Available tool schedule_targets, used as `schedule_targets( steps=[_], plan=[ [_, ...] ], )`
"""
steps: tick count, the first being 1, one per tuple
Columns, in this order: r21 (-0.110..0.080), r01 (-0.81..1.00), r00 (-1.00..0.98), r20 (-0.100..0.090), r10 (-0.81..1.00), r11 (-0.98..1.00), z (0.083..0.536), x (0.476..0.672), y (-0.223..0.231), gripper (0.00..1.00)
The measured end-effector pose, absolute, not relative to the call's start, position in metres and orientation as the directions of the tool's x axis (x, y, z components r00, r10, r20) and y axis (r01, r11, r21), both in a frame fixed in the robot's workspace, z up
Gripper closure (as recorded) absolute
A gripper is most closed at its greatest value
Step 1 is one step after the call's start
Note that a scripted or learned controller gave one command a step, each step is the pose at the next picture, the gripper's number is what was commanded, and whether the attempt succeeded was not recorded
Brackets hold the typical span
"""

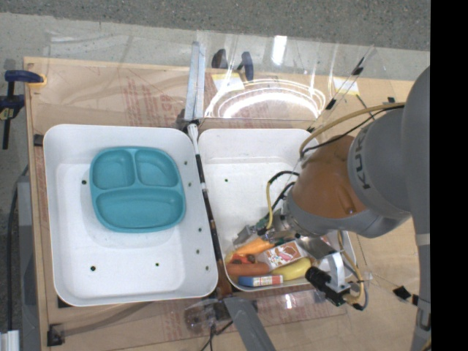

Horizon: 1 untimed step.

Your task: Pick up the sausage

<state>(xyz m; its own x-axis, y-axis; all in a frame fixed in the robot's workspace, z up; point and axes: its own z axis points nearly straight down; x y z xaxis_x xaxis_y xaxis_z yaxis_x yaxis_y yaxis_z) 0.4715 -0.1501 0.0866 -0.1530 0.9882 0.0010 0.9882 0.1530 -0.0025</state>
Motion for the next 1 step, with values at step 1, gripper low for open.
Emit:
schedule_targets(
  steps=[1],
  plan=[
    [-0.001, 1.0, 0.009, 0.0, 1.0, -0.009, 0.0871, 0.4922, -0.1211, 0.0]
  ],
)
